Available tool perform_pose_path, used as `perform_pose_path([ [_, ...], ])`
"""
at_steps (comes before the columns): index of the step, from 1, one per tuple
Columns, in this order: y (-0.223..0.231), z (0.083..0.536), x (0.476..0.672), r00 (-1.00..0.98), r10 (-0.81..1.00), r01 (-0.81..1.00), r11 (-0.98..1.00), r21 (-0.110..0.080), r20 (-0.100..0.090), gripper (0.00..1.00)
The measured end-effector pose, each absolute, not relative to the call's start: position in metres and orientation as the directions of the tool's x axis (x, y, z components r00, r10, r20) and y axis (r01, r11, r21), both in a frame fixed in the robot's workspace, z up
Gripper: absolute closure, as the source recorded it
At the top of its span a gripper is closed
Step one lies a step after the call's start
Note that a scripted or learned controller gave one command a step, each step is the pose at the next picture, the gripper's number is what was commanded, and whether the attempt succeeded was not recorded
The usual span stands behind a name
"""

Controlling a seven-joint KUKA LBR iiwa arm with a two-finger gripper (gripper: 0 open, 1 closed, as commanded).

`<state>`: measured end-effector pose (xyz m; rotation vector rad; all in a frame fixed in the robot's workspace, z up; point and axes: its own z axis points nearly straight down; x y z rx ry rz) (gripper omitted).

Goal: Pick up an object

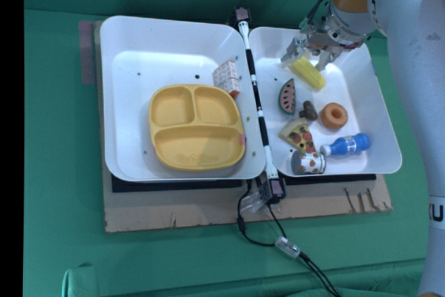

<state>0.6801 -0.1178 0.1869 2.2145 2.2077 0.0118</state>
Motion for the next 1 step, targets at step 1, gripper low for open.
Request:
perform_pose_path([
  [1, -0.1212, 0.2065, 0.6835, 0.007, 1.0, 0.999, -0.007, 0.034, -0.014, 1.0],
])
